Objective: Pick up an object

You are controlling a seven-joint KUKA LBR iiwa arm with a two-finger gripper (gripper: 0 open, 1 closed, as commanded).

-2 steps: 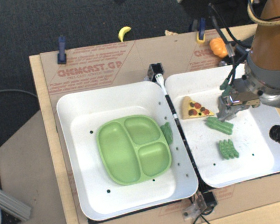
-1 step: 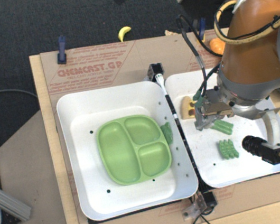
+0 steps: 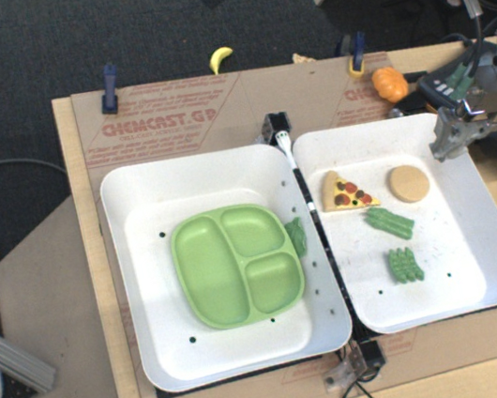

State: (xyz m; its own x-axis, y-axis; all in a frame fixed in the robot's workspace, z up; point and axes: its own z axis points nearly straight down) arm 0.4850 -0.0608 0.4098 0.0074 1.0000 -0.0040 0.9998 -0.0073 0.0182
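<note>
Camera view shows a round tan cookie (image 3: 409,183) in the right bin (image 3: 482,228), beside a pizza slice (image 3: 347,193). The claw (image 3: 448,141) hovers at that bin's upper right rim; its spread I cannot tell. Best descend centred over the cookie, clear of the pizza.

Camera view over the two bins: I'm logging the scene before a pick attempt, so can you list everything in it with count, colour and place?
Shallow plastic bins: two, white, side by side on the bench.
Divided plastic plate: one, light green, three compartments, in the left bin.
Small flat green piece: one, green, by the plate's right edge.
Toy pizza slice: one, yellow with red dots, upper right bin.
Round flat biscuit-like disc: one, tan, right of the slice.
Long ridged toy vegetable: one, green, middle of the right bin.
Short bundled toy vegetable: one, green, below it.
Clamps: two, blue, on the board's far edge.
Tool: one, grey, over the right bin's upper right corner.
</note>
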